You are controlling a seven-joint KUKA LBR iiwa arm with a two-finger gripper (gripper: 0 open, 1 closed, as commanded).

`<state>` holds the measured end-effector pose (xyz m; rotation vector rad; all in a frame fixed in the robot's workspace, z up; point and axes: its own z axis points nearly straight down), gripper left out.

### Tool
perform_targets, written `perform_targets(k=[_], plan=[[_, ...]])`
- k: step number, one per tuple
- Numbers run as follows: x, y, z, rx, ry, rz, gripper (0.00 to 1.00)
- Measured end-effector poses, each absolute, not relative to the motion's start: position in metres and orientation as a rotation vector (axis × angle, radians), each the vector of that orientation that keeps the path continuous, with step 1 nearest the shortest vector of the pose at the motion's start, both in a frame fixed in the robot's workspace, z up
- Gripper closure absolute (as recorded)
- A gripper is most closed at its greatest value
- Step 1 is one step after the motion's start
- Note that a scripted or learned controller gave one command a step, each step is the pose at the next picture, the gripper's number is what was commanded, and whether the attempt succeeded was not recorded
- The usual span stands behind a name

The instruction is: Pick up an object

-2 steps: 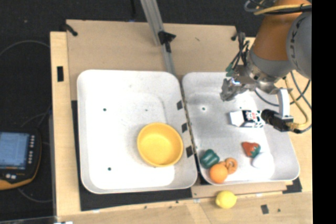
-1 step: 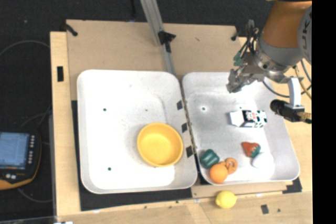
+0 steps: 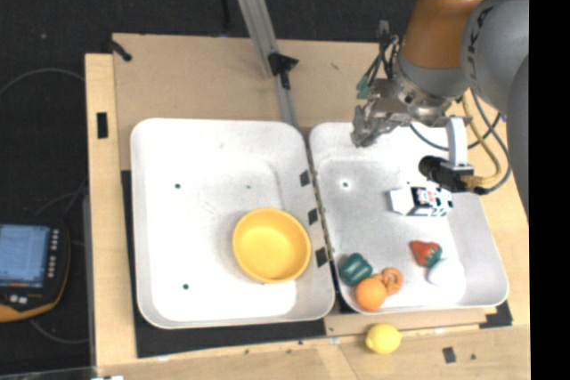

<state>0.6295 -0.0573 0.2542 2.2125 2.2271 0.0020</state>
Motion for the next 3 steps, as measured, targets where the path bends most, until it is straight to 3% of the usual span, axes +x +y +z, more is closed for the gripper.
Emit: perform_targets(k=[3], plan=[[0.663, 0.079, 0.235, 2.214, 2.226, 0.000, 1.00]])
